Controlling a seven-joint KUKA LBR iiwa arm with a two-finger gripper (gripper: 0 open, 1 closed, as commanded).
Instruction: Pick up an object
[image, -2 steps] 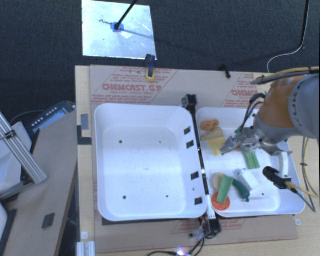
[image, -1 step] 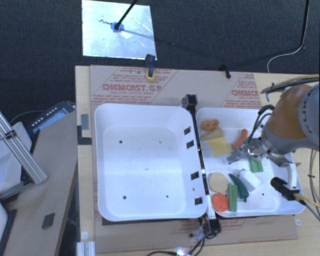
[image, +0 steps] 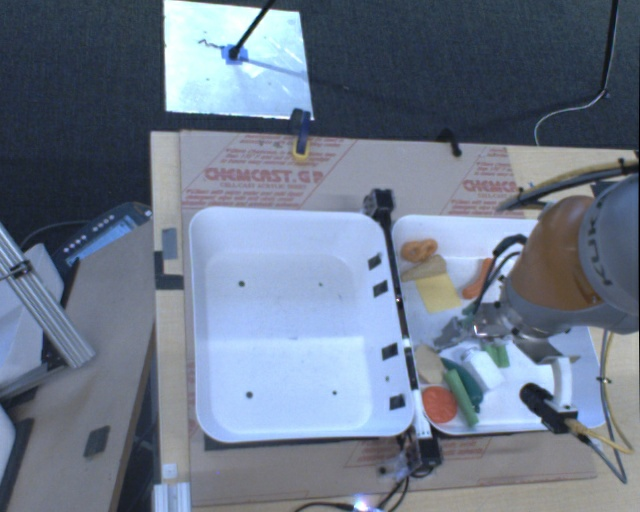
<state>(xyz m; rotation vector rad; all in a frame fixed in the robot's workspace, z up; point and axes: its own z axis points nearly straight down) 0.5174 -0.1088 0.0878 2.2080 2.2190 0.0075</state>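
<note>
Reaching in from the right, with the jaws (image: 468, 333) low in the right bin (image: 580, 345), just above the small cluster at its near end. Cannot tell how far open, nor whether anything is caught between: the wrist hides that spot.

Likely still lining up for a grasp. Best done by picking one piece that stands apart from its neighbours, coming straight down over its middle, and closing across its narrow side. The near cluster is crowded, so a slanted approach risks nudging pieces together or pinching two at once.

In the right bin: an orange lump (image: 419, 247) at the far left corner, a tan wedge (image: 426, 269) just near of it, a pale yellow slab (image: 438, 292) touching that, a thin orange stick (image: 480, 277) to their right. Nearer: a green piece (image: 462, 387), a white block (image: 486, 371) beside it, a red disc (image: 439, 403) at the near left corner.

Left bin (image: 290, 320): bare white floor, a few small dark holes.
</note>
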